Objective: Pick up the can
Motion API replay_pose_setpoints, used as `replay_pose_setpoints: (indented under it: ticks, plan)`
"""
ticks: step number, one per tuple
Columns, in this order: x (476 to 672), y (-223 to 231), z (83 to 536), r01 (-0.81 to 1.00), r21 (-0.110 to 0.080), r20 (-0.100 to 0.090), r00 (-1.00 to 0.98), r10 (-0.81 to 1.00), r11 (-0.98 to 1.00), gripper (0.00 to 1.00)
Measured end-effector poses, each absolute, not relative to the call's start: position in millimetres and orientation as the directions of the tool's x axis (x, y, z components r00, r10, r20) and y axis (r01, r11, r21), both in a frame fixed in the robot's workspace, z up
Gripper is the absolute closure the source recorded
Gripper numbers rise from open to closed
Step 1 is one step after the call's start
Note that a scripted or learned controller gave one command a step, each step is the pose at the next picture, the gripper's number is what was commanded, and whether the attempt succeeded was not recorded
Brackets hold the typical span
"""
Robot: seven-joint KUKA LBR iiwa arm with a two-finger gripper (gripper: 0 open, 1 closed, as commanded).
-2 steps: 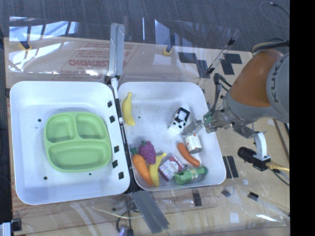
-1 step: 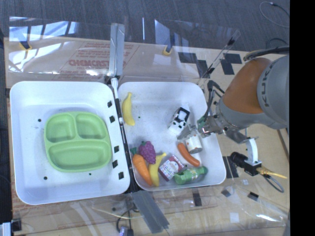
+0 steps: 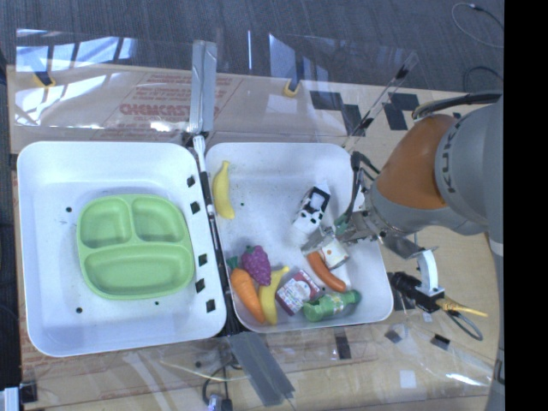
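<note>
Camera view frames the can (image 3: pixel 295 291), a red one with a pale label, lying on its side in the lower part of the right bin (image 3: pixel 282 151), a little right of the frame's centre. It is flanked on the left by a small banana (image 3: pixel 272 296) and an orange carrot (image 3: pixel 244 294), with a bunch of purple grapes (image 3: pixel 255 262) just above them. A green item (image 3: pixel 331 306) is seen touching the can's lower right side, and a second carrot (image 3: pixel 329 273) lies just above that. A small pale box (image 3: pixel 335 253) is found beside this carrot's upper end, and a black-and-white patterned object (image 3: pixel 311 211) stands further up. A larger banana (image 3: pixel 223 190) is placed near the bin's left wall. The gripper (image 3: pixel 341 234) is lowered at the right side of the bin, close to the pale box and apart from the can; whether it is open or closed cannot be told. The grey arm (image 3: pixel 428 178) is seen reaching in from the right of the frame. In the left bin (image 3: pixel 43 229) a green divided plate (image 3: pixel 133 247) is set
</note>
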State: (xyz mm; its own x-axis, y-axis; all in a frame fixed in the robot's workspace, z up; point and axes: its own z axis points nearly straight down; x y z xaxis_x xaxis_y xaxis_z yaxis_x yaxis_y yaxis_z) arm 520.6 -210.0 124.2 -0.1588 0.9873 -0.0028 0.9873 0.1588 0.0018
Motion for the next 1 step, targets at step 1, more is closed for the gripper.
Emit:
replay_pose_setpoints:
  ticks: [1]
  plan:
    - [503.7, -209.3, 140.7, 0.968, -0.002, 0.002, -0.251, 0.968, 0.251, 0.0]
